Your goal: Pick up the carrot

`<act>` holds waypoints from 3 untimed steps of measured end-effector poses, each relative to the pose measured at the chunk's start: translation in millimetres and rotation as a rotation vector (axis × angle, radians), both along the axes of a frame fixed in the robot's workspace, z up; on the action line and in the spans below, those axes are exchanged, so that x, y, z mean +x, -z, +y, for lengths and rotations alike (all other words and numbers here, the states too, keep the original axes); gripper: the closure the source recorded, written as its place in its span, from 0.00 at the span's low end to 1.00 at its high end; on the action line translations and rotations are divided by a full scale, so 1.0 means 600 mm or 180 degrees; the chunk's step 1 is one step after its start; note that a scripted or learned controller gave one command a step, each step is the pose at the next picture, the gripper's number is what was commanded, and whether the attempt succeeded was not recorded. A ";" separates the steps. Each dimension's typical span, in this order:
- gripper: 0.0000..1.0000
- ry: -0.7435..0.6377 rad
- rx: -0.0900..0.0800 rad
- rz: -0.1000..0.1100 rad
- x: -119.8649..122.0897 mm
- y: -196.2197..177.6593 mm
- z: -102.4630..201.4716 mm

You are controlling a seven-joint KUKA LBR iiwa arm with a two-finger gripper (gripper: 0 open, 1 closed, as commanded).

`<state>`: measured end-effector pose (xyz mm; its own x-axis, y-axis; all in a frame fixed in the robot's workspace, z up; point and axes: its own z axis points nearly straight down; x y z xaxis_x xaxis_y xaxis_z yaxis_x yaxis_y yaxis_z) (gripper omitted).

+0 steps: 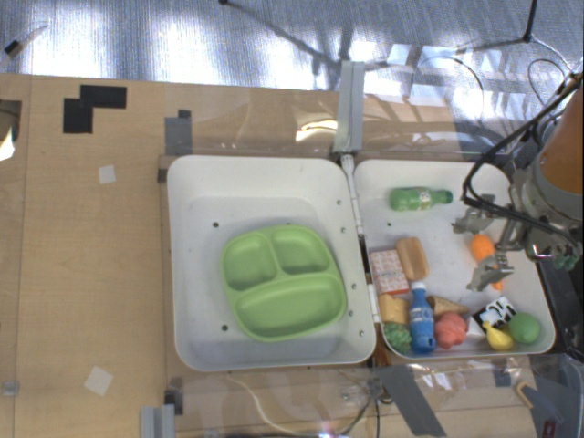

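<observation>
The carrot [480,246] is a short orange piece in the right half of the right bin [365,199]. My gripper [484,249] reaches in from the right and hangs over it. One grey finger [474,224] shows just behind the carrot and the other finger [490,272] just in front of it. The gap between them is wider than the carrot, so the gripper is open around it. I cannot tell whether either finger touches the carrot.
Behind the carrot lies a green bottle [420,198]. To its left are a bun [412,258], a pink packet [388,270] and a blue bottle [421,318]. Several toy foods crowd the front edge. The left bin [192,245] holds a green divided plate [284,281].
</observation>
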<state>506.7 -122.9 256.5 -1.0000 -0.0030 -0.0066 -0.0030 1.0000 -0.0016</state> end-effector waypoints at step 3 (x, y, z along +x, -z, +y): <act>1.00 0.0278 -0.0005 -0.0044 0.142 0.260 -0.131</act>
<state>592.0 -201.7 100.7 -0.9962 0.0842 -0.0205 0.0842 0.9964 -0.0025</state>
